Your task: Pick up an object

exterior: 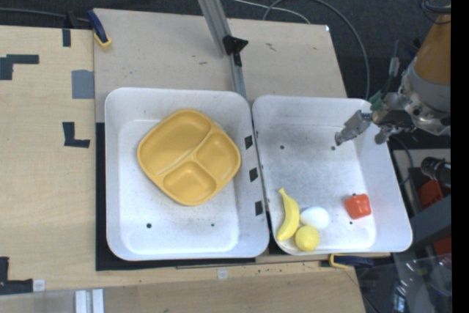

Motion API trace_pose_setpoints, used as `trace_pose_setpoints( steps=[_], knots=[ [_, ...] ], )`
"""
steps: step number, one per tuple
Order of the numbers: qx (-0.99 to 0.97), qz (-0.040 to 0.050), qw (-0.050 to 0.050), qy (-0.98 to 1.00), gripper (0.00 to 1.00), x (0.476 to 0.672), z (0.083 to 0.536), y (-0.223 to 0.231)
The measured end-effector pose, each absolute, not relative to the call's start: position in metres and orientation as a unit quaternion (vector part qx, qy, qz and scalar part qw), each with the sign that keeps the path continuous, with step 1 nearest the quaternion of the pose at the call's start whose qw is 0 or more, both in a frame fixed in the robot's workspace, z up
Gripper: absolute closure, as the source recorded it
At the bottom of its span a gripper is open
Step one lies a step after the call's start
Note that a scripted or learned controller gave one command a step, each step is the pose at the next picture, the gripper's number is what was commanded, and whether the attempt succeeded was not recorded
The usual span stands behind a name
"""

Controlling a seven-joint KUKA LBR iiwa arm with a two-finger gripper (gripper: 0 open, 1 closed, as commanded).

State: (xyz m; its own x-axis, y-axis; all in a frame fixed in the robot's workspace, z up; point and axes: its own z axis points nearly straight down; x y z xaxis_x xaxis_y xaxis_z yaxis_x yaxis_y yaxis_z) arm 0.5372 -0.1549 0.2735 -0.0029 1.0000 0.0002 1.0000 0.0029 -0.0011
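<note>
Landmark: right bin [381, 179].

The gripper [364, 127] sits over the right bin's far right part, just inside the right wall, above bare floor. Two fingers [349, 131] visible, spread apart, nothing between them: jaws released. Arm [432, 62] enters across the right rim.

Objects all lie along the right bin's near edge. Banana [289, 214] is near the near-left corner, curved, close to the left wall. White ball [316, 217] is just right of the banana, touching or nearly touching it. Yellow ball [307, 237] is in front of the white ball, against the near rim, touching the banana's lower end. Red block [358, 207] stands apart to the right of this cluster, with open floor on all sides.

Middle and far floor of the right bin is bare, speckled dark.

Left bin [121, 157], left of the right bin, rims adjoining, holds a yellow tray [189, 156], tilted diagonally, with free floor round it.
</note>
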Motion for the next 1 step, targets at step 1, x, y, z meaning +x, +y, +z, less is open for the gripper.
trace_pose_setpoints(
  steps=[1],
  knots=[
    [-0.706,0.0003,0.0,-0.708,0.0,0.5372,0.2736,-0.155]
  ],
)
